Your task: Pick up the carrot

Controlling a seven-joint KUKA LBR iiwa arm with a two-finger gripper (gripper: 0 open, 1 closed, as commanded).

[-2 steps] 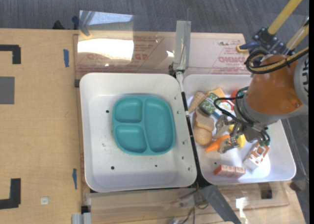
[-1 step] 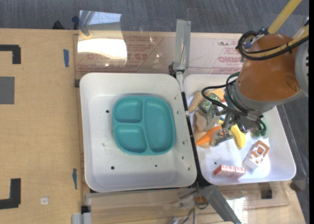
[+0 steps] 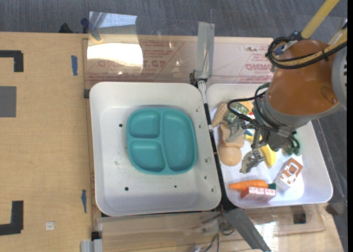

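Note:
The carrot point(image 3: 247, 185), orange with a green tip, lies near the front edge of the right bin point(image 3: 319, 182), touching a small red and white box point(image 3: 258, 192). My gripper point(image 3: 252, 161) hangs over the middle of that bin, a little above and behind the carrot, with its metal fingers pointing down. Nothing shows between the fingers. The grey arm with its orange band point(image 3: 300, 77) covers the back of the bin.
The left bin point(image 3: 105, 151) holds a teal three-compartment plate point(image 3: 162, 140). Around the gripper in the right bin lie a tan bun point(image 3: 230, 156), a yellow piece point(image 3: 268, 155), an ice cream cone toy point(image 3: 220, 114) and a white and orange carton point(image 3: 289, 172).

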